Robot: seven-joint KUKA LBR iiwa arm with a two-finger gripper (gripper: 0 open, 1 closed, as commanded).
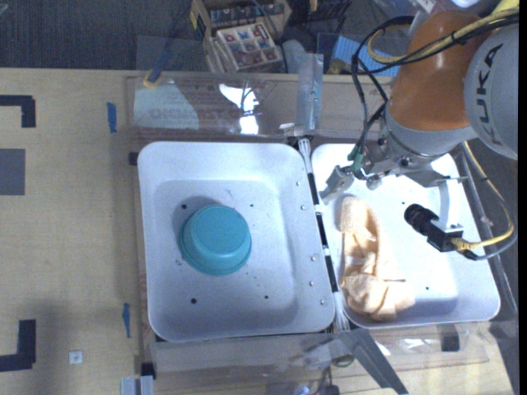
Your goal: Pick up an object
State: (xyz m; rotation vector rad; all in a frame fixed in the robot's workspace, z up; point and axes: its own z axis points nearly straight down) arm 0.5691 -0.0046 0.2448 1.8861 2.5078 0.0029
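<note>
The bench is seen from above as a pale wood surface, marked with black angle shapes and short strips of blue tape along its left part. Two shallow white bins are set on it side by side, their inner rims touching. The left bin is the wider in view; the right bin is brightly lit and partly covered by the arm. The grey arm with its orange band is seen reaching in from the right, over the upper part of the right bin, with black and yellow cables looped around it. A teal bowl is resting upside down in the left bin, a little left of that bin's centre, well apart from the arm. A crumpled peach-coloured cloth is stretched along the left side of the right bin, from near its middle down to its lower left corner. The gripper is seen just above the upper end of the cloth; whether it is released or clenched cannot be told, and nothing is seen grasped in it.
</note>
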